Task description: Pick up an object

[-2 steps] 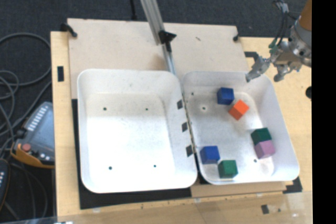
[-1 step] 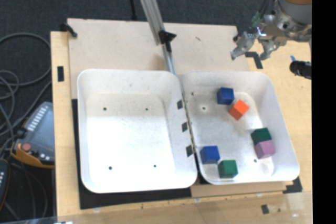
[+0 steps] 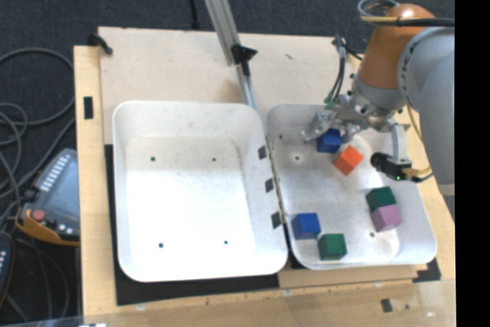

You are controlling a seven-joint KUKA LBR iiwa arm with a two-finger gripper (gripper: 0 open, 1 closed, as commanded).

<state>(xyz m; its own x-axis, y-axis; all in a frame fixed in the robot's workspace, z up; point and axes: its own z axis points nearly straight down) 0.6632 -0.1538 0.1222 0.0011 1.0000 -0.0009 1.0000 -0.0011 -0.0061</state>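
From above, the arm [image 3: 409,61] reaches in over the right bin [image 3: 295,134], its end effector [image 3: 331,132] low at the bin's far side. A blue cube [image 3: 330,142] sits right at the fingertips, seemingly between them, though I cannot tell whether they grip it. An orange cube [image 3: 348,160] lies just beside. Nearer the front lie another blue cube [image 3: 306,225], two green cubes [image 3: 332,245] and a purple cube [image 3: 386,217].

1 fixed camera sits above the worktop [image 3: 176,65] and looks down at a slant, far enough back to take in both white bins [image 3: 191,188], the worktop's edges and dark floor with cables at left. The arm [image 3: 417,80] enters from the frame's right side.
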